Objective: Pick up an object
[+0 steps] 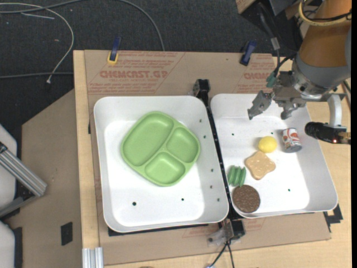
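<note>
grey metal hand spread open and holding nothing, glossy green sectioned plate, round yellow lemon

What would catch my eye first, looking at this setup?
Probably the bright green divided plate, lying alone in the left bin. Next, the gripper with its fingers spread over the right bin, above a cluster of small things: a yellow ball, a small can and a toast-shaped piece.

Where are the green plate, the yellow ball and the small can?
green plate (160,147): camera view, the middle where its dividers meet.
yellow ball (268,144): camera view, its top face.
small can (290,139): camera view, its side label.
</note>
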`<move>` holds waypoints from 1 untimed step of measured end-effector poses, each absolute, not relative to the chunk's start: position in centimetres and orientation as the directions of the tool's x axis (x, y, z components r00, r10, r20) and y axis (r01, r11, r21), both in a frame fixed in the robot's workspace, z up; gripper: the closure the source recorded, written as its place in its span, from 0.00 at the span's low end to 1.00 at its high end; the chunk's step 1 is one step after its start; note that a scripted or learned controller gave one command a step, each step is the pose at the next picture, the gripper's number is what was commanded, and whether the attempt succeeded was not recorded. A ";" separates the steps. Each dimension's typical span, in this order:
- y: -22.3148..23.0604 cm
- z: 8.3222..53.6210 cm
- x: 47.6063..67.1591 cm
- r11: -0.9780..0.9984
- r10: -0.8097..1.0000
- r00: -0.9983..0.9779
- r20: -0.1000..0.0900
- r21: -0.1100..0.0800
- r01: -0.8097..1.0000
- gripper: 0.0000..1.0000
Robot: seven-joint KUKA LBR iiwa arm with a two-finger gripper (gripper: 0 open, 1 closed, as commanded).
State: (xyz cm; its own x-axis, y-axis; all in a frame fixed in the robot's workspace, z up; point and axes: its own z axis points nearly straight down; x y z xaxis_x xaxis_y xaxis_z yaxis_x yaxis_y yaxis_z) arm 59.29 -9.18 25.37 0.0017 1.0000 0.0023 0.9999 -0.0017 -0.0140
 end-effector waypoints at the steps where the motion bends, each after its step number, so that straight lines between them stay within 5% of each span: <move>1: -9.2 26.1 59.5 0.001 1.000 -0.001 0.001 -0.001 1.000 0.00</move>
